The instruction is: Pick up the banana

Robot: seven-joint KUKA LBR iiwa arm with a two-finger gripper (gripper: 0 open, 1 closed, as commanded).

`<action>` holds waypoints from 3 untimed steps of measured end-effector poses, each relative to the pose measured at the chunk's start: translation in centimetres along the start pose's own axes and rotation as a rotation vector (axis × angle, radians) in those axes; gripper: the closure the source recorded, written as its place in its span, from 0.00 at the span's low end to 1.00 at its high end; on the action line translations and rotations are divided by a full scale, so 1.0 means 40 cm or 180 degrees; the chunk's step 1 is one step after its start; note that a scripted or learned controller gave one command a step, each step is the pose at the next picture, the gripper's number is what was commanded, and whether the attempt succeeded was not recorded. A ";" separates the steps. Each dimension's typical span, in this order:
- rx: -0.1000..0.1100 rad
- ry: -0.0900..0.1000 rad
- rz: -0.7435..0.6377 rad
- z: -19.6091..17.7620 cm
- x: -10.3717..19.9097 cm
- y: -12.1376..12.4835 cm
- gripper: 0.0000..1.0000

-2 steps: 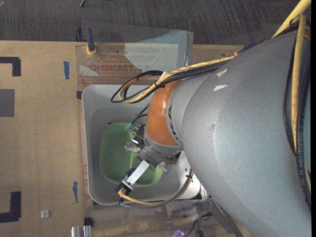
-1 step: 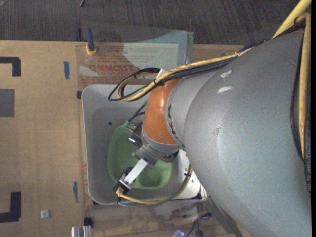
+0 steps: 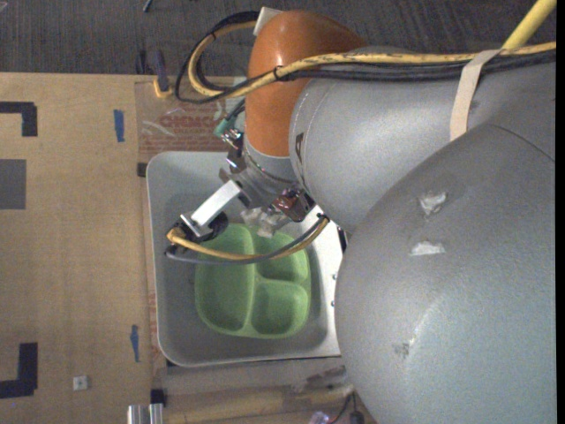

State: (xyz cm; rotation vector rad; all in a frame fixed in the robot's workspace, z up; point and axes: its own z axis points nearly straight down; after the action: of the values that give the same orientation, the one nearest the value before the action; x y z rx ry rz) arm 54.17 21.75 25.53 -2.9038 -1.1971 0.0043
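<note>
While the wooden counter (image 3: 71, 237) on the left carries black corner marks and bits of blue tape (image 3: 119, 126), a white bin (image 3: 168, 184) to its right holds a green divided tray (image 3: 238, 303). Over the tray's far edge sits the tool (image 3: 265, 217), wide or narrow I cannot tell, with the orange band (image 3: 291, 51) beyond it and the grey arm (image 3: 424, 237) filling the right. Where the banana lies I cannot tell.

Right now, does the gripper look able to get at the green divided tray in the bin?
Probably yes: the gripper hangs right over one edge of the green tray inside the white bin, with nothing visible lying between them.
</note>
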 end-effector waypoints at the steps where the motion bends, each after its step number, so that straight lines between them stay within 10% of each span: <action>1: 0.0009 -0.0008 -0.0939 0.323 -0.067 -0.093 1.00; 2: 0.0001 -0.0001 -0.0325 0.160 -0.118 -0.097 1.00; 3: -0.0002 0.0000 -0.0724 0.127 0.092 0.064 1.00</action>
State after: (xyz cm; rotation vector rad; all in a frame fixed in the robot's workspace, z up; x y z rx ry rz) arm 58.56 22.52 20.42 -2.7494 -1.5192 0.0036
